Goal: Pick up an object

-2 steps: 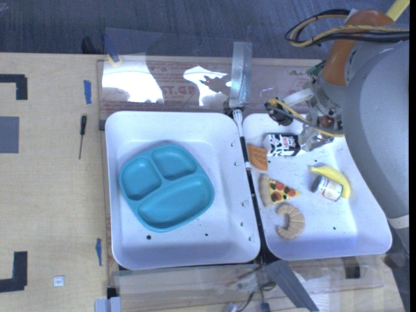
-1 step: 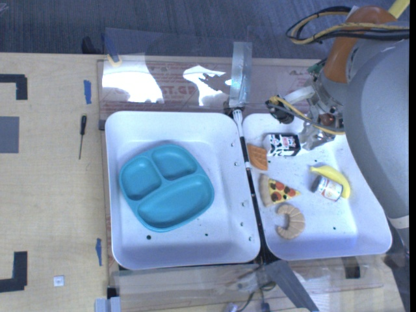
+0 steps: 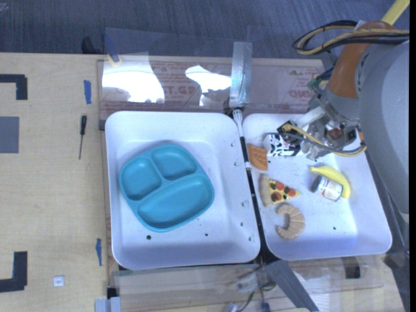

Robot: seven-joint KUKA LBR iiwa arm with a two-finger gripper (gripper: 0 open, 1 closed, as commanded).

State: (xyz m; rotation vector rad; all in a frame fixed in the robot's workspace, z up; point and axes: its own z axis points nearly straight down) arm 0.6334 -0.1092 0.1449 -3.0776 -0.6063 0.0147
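My gripper (image 3: 311,149) hangs over the back of the right bin (image 3: 364,239), with the grey arm and its orange band rising behind it to the right. A black-and-white patterned toy (image 3: 281,148) lies just left of the gripper. An orange wedge (image 3: 257,157) leans at the bin's left wall. A yellow banana (image 3: 334,177) lies just in front of the gripper, with a small silver and white can (image 3: 328,189) against it. Farther forward lie a pizza slice (image 3: 279,191) and a tan croissant (image 3: 290,221).
The left bin (image 3: 130,239) holds a blue divided plate (image 3: 167,186). A metal divider post (image 3: 240,77) stands behind the wall between the bins. A screwdriver (image 3: 82,134) lies on the bench to the left.
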